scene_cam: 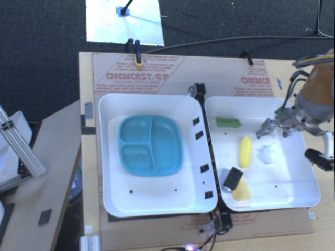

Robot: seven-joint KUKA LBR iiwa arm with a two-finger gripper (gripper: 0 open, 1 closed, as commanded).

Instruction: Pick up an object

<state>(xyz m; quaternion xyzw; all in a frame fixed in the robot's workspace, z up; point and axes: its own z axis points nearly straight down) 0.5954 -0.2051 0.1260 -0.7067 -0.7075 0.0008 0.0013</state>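
Observation:
My gripper [276, 129] hangs over the upper right part of the right bin [301, 192], open, with nothing between its fingers. Just below it lies a small white crumpled object [269, 153]. A yellow corn cob [244, 151] lies to the lower left of the gripper, in the middle of the bin. A green vegetable piece [227, 122] rests near the bin's far left corner. A black block [233, 178] leans on a yellow rounded item [241, 192] at the front left.
The left bin [112, 192] holds a blue divided plate [151, 144]. A black-clipped divider [205, 150] separates the two bins. The arm's orange band [319, 85] sits above the right bin's far right corner.

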